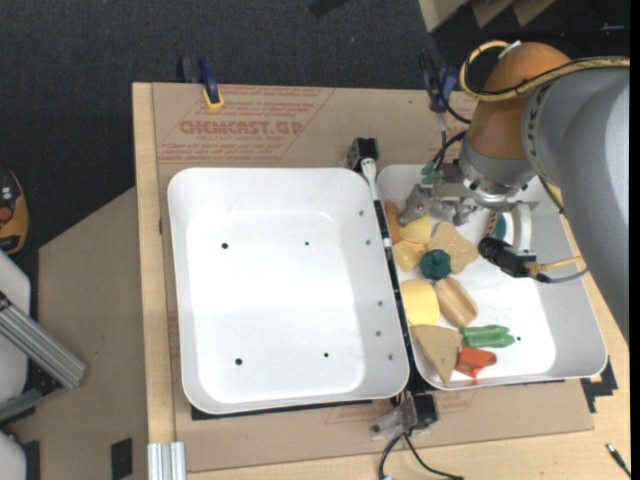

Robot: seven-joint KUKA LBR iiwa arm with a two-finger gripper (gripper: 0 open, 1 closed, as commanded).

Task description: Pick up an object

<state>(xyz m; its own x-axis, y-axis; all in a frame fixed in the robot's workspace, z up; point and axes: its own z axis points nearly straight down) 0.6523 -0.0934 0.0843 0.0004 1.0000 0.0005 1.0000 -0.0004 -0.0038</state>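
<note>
Metal gripper [447, 200] over pale, blocky foam pieces [432, 258]

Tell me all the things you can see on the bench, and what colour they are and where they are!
left bin: 1, white, left half of the bench
right bin: 1, white, beside the left bin, holding the toys
yellow pieces: several, pale yellow, bunched along the right bin's left side
teal piece: 1, dark teal, among the yellow pieces
tan pieces: 2, tan, one a wedge near the front, one rounded just above it
green piece: 1, green, long, near the front of the right bin
red piece: 1, red-orange, just below the green piece
clamp: 1, blue and yellow, back edge of the board
gripper: 1, grey metal, over the back of the right bin
</note>
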